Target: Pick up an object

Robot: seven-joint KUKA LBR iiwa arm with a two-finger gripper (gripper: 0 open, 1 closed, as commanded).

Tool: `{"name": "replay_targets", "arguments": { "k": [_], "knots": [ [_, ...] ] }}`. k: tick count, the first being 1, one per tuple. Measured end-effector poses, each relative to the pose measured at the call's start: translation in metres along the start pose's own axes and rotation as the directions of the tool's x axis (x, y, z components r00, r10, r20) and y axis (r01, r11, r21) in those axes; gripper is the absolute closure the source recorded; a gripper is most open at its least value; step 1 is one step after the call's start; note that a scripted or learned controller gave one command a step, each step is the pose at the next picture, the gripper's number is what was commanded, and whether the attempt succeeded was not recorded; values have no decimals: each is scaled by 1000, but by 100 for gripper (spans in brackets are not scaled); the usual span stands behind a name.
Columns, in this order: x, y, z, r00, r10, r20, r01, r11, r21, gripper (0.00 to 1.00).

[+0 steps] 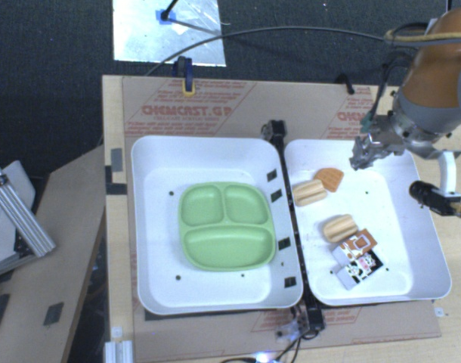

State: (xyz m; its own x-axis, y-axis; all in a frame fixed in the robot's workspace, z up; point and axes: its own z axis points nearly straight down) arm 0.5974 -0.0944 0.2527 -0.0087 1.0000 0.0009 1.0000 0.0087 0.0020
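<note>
The right bin [423,274] holds several small items. An orange wedge [330,178] lies near its upper left, touching a tan bread-like roll [310,193]. Lower down sit a second tan roll [338,227] and a small printed box [359,258] with orange, black and white markings. My gripper [362,157] hangs over the upper part of the right bin, right of the orange wedge and apart from it. Nothing shows between its fingers.
The left bin [151,165] carries a green divided plate [227,226]. A black clamp [275,131] sits at the top of the ridge between the bins. Cables arc over the back, and a foil sheet [167,20] lies on the dark floor behind.
</note>
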Motion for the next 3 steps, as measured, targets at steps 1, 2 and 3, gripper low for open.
{"name": "replay_targets", "arguments": {
  "k": [1, 2, 3],
  "knots": [
    [51, 3, 17, 1000, -1, -1, 1, 1000, 1, 100],
    [105, 5, 30, 1000, -1, -1, 1, 1000, 1, 100],
    [159, 9, 19, 1000, -2, -2, 2, 1000, -1, 100]
  ]
}}
